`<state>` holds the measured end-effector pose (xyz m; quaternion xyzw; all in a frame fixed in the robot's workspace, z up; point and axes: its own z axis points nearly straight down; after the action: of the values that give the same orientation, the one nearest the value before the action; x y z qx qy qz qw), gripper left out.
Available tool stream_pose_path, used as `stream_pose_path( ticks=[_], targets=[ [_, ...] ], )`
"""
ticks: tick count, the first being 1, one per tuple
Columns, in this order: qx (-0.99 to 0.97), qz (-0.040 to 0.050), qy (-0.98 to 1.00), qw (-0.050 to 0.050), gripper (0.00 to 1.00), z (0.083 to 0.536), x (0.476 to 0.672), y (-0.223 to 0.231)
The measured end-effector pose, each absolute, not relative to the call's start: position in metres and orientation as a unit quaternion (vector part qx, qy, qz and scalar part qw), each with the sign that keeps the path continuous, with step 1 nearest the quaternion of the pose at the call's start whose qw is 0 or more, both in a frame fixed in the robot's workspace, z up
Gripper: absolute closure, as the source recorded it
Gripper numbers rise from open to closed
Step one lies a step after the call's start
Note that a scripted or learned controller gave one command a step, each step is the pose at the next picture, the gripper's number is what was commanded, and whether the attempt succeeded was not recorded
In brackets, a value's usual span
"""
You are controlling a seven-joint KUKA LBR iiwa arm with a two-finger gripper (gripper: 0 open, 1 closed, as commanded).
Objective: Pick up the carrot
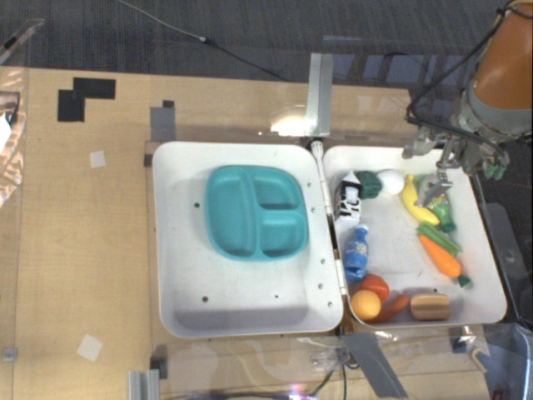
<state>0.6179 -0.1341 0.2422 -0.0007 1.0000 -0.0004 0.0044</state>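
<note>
The carrot (442,259) is orange with a small green top. It lies slanted near the right wall of the right bin (491,302), green end pointing to the front right. My gripper (436,188) hangs over the back right part of that bin, above a yellow banana (414,201) and a green item (446,217). It is some way behind the carrot and apart from it. The grey arm with its orange band (505,57) comes in from the upper right.
The right bin also holds a white ball (390,180), a dark green piece (369,185), a black-and-white bottle (350,201), a blue bottle (356,253), a tomato (376,286), an orange (365,305) and a brown bun (429,307). A teal divided plate (254,211) sits in the left bin (179,307).
</note>
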Motion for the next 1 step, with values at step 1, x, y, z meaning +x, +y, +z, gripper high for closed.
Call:
stream_pose_path(
  ticks=[1],
  targets=[
    [-0.061, -0.0019, 0.998, 0.009, 0.0, 0.0905, 0.5906, -0.1584]
  ],
)
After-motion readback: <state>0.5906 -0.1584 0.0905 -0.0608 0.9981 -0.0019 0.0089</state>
